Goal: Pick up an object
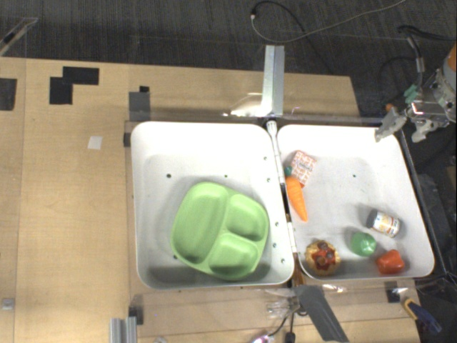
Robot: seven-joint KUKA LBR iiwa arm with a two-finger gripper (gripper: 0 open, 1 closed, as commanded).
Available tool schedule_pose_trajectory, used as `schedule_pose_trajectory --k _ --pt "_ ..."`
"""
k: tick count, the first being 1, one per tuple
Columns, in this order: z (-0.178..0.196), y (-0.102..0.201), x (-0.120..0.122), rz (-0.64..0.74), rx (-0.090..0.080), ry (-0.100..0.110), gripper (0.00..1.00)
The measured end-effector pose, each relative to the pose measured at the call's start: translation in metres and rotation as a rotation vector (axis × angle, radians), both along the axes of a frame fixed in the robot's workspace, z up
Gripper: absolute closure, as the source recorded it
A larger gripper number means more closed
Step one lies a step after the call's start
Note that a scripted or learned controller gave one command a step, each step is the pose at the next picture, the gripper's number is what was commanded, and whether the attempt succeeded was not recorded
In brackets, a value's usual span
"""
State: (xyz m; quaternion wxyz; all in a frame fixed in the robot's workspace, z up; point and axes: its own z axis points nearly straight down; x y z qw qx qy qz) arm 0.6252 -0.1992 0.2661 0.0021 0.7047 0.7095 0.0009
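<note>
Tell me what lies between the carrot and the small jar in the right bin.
In the camera view, only bare white bin floor lies between the carrot and the small jar.

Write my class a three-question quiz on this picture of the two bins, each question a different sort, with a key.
1. True or false: the green divided plate lies in the left bin.
2. Which item lies against the divider of the right bin? A) carrot B) small jar C) red item
3. Fill in: the gripper is at the right bin's far ____ corner.

Key: 1 true; 2 A; 3 right.
</note>
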Motion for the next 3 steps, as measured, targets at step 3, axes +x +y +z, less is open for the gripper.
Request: schedule_pose_trajectory --k 3 --pt "-0.170 0.021 0.046 -0.193 0.001 -0.003 0.00"
